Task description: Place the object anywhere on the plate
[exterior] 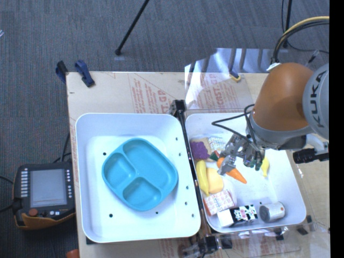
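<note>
The blue plate (140, 173) lies in the left bin (86, 144) with all three compartments bare, so the placing is not done yet. To the right of the plate, over the right bin (293, 192), the gripper (232, 164) is low among the toy food, and an orange carrot (236, 174) sits at its fingertips. It seems pinched there, but I cannot tell this surely. A banana (202, 177) lies between the carrot and the plate. I judge that lifting, carrying left and releasing remain.
</note>
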Motion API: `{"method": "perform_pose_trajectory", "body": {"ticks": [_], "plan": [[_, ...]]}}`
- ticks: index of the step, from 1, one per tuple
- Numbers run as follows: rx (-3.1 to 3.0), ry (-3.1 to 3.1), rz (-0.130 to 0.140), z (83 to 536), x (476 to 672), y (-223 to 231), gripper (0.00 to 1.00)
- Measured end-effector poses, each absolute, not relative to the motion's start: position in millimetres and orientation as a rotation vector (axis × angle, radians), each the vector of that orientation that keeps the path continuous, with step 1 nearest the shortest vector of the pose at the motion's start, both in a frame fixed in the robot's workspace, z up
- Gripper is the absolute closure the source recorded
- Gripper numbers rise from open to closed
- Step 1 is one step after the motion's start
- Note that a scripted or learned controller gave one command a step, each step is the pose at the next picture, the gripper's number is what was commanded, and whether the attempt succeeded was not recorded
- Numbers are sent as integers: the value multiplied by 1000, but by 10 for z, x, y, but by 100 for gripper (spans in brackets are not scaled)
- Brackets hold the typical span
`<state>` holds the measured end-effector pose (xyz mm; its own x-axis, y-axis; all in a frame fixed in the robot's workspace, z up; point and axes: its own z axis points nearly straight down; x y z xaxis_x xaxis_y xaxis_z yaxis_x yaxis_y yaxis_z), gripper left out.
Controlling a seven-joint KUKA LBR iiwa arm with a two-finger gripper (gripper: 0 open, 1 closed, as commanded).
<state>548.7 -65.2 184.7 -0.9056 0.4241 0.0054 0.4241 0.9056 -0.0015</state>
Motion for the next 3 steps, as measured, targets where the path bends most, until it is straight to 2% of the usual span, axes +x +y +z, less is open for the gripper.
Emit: {"method": "perform_pose_trajectory", "body": {"ticks": [1, 2, 3], "plan": [[-682, -3061, 0, 1848, 5486, -654, 0], [-671, -3061, 0, 1921, 5499, -644, 100], [-627, -3075, -4, 2123, 5604, 215, 100]]}}
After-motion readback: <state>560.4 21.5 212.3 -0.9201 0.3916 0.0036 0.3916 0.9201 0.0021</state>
